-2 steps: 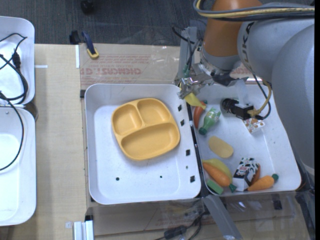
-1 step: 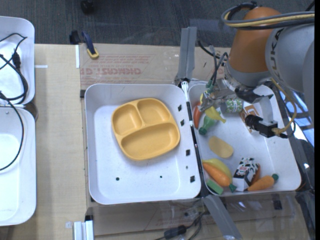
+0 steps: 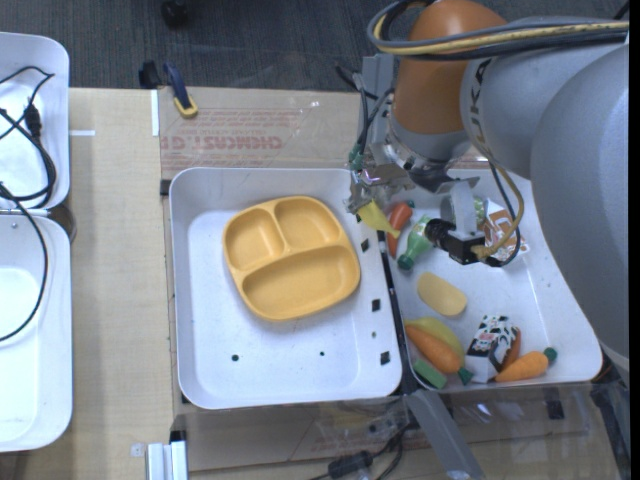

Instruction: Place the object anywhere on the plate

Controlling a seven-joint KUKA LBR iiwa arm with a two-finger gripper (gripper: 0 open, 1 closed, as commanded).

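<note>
A yellow divided plate, its three compartments bare, lies tilted in the left of two shallow white bins on a wooden table. The toy foods sit in the right bin: a small yellow piece and a red one at the dividing wall, a green bottle-shaped toy just beside them, a pale yellow oval near the middle, and along the near edge a carrot lying against a yellow and a green piece, a black-and-white cow-patterned carton and a second carrot. The grey arm with its orange band reaches in from the right, and its claw hangs over the far end of the wall between the bins, just above the yellow and red pieces. Cables and brackets crowd the wrist, so whether the claw is spread or closed, or grips anything, cannot be told. A sheet of cardboard lies on the table beyond the bins.
</note>
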